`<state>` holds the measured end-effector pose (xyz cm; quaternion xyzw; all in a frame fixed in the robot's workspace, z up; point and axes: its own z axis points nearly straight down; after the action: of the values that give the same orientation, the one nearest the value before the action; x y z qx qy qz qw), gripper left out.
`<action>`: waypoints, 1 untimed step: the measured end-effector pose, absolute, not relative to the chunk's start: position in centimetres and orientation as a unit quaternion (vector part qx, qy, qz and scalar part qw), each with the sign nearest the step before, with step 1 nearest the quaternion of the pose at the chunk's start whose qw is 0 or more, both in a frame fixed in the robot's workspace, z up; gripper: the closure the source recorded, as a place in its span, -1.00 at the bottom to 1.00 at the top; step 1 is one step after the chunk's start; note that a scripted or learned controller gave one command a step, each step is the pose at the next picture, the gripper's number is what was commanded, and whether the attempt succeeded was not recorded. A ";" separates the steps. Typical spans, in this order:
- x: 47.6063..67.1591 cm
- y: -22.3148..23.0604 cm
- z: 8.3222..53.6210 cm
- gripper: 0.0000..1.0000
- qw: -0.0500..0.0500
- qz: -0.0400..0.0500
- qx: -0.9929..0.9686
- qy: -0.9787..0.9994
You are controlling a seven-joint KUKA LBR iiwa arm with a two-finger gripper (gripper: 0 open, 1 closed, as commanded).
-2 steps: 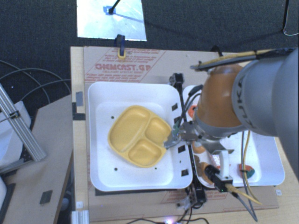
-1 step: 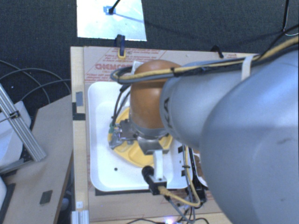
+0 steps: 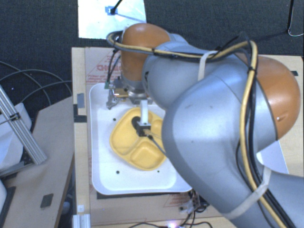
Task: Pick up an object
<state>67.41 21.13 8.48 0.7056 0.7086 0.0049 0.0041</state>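
**Camera view.** White bin point(image 3: 102, 175) holding 1 yellow divided dish point(image 3: 124, 139) with 3 compartments. The dish lies flat, open side up, near the middle of the bin's floor.

The gripper point(image 3: 115, 98) hangs over the bin's far end, just beyond the dish's far rim and apparently clear of it. The wrist hides its tips, so whether it is spread or closed cannot be told. Nothing is seen held.

The dish looks like thin moulded plastic: probably light, stiff, smooth and rather slippery, and not fragile. Lying flat in the bin, it offers no side faces. The likeliest purchase is the raised outer rim, or a divider wall between compartments, pinched from above. A rim grasp may tilt the dish as it leaves the bin.
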 end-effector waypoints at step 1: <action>67.0 21.3 9.8 1.00 0.002 0.002 0.704 0.710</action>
<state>66.98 21.30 9.82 0.7038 0.7104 0.0017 0.0017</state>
